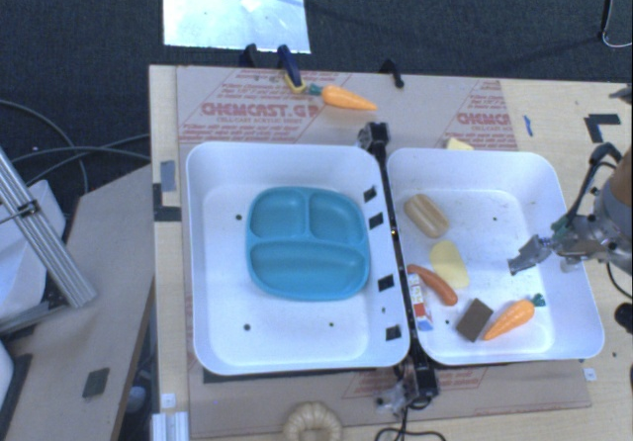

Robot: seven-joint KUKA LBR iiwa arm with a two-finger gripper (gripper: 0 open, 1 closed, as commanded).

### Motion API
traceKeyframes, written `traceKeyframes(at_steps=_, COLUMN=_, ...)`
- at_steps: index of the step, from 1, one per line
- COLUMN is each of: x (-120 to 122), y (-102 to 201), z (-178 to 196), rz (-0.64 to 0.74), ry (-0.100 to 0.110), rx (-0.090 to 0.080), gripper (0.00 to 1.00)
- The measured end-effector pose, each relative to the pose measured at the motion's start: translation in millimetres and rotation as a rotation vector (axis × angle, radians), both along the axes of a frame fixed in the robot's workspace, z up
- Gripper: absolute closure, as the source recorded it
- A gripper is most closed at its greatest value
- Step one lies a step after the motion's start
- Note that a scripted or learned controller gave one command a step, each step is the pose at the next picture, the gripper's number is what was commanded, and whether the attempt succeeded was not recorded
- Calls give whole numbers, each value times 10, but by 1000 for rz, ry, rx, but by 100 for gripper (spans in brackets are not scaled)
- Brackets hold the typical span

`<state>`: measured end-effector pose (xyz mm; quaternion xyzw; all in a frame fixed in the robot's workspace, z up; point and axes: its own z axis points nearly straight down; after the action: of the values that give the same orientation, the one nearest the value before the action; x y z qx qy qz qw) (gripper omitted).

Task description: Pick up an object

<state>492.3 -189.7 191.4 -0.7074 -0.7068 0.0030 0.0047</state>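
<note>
The right bin [564, 194] holds a tan bread roll [427, 216], a pale yellow slice [448, 263], a red sausage [433, 284], a brown block [475, 318] and an orange carrot [511, 318]. My gripper [544, 262] hangs over the right side of this bin, just above and to the right of the carrot. Its fingers [524, 256] stand open with nothing between them. The carrot's green top lies close below the gripper.
A blue divided plate [307, 243] lies in the left bin [213, 231]. A second carrot [341, 97] rests on the board behind the bins, and a yellow piece [459, 144] sits at the right bin's far rim. A beige ring [315, 421] lies at the front.
</note>
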Motion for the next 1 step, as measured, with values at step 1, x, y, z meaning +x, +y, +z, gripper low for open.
traceKeyframes(at_steps=1, x=32, y=5, z=60, rz=4, ry=-12, rx=-3, gripper=0)
